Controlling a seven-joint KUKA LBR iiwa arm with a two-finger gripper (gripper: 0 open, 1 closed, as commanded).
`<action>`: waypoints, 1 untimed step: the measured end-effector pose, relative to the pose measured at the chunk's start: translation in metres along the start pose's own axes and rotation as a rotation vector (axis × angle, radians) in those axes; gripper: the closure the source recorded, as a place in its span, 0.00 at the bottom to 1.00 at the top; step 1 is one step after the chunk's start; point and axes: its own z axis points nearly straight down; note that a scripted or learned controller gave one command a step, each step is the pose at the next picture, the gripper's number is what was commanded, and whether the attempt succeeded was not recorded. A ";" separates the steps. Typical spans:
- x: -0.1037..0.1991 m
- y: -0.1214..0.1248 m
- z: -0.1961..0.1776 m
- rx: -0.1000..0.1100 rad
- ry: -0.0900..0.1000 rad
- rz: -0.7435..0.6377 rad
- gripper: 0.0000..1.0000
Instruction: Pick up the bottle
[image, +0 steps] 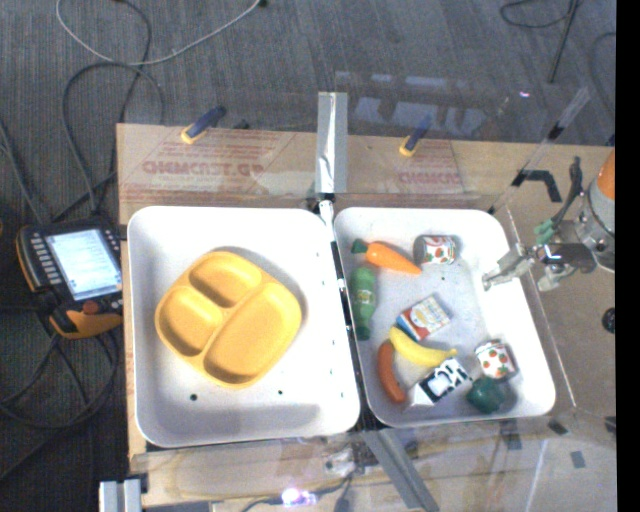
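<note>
Nearest the camera sat the two white bins: left bin (140, 400) with a yellow divided plate (230, 317), right bin (535, 395) with the small items. Green bottle (362, 297) lay on its side along the right bin's left wall, just below a carrot (390, 258). Elsewhere lay a banana (420, 350), a red sausage (391, 372), a small carton (426, 318), a can (436, 249). Gripper (505, 272) hovered at the bin's right edge, well apart from the bottle; whether its fingers stood apart could not be told. Judgement: bottle likely light, rigid, smooth plastic, prone to roll; best taken across its mid-body, though the wall crowds one side.
</note>
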 end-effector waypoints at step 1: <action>0.001 -0.001 0.063 0.001 -0.001 -0.018 0.00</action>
